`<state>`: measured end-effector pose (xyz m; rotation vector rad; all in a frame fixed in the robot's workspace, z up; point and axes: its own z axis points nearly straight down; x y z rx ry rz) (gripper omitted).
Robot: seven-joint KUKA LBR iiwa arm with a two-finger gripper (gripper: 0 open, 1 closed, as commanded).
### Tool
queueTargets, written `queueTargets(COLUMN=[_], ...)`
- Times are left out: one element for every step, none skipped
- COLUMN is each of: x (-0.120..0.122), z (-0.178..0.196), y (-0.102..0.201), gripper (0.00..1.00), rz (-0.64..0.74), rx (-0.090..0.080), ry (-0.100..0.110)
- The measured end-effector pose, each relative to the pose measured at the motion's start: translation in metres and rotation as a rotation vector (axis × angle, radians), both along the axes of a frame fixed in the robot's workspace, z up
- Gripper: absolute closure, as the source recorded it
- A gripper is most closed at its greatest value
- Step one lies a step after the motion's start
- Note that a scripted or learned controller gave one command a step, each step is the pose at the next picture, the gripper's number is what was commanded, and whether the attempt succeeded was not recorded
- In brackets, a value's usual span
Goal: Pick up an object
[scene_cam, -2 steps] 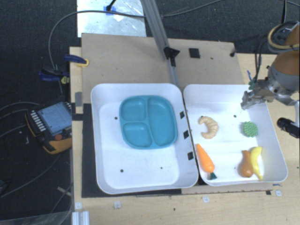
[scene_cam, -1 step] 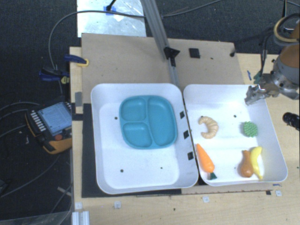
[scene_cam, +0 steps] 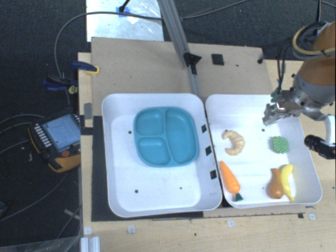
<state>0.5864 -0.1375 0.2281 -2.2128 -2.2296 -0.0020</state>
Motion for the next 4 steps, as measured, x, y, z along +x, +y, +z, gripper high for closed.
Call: queueTargets(x=[-0.013, -0.032, -0.047, -0.058], z=[-0.003, -0.007, -0.016, -0.007], y=[0.041, 0.101, 0.151, 0.193], gripper=[1.0, 1.0, 1.0, 1.0], rz=[0.001, 0.003, 0.002, 0.002], rx=[0.0, 0.001, 0.001, 0.001], ry=[0.001, 0.002, 0.002, 0.0])
